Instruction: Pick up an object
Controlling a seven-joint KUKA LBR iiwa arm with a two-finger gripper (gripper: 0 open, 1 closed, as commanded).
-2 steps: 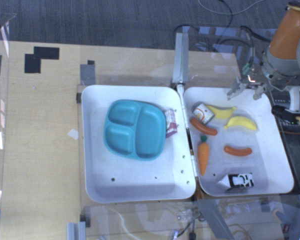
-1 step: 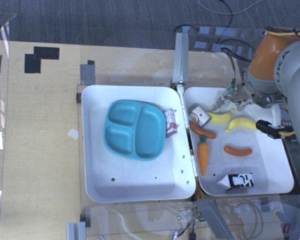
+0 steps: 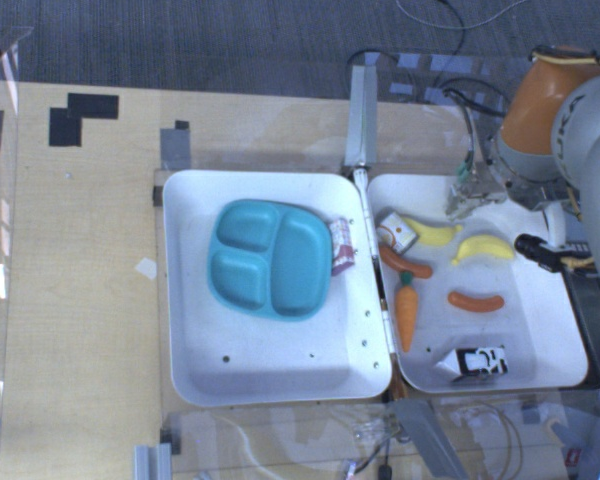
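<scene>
Gripper (image 3: 467,200) first: we are seeing it hanging over the far edge of the right bin (image 3: 570,363), and we cannot tell its state. Going left to right, we are finding a blue tray (image 3: 270,258) lying in the left bin (image 3: 185,298), with a small packet (image 3: 341,244) touching its right side. In the right bin, a carrot (image 3: 406,308) is lying with its tip pointing toward the near wall, long axis running front to back. Beside it, a sausage (image 3: 476,302) is lying crosswise, and a banana (image 3: 483,249) is sitting farther back.
</scene>
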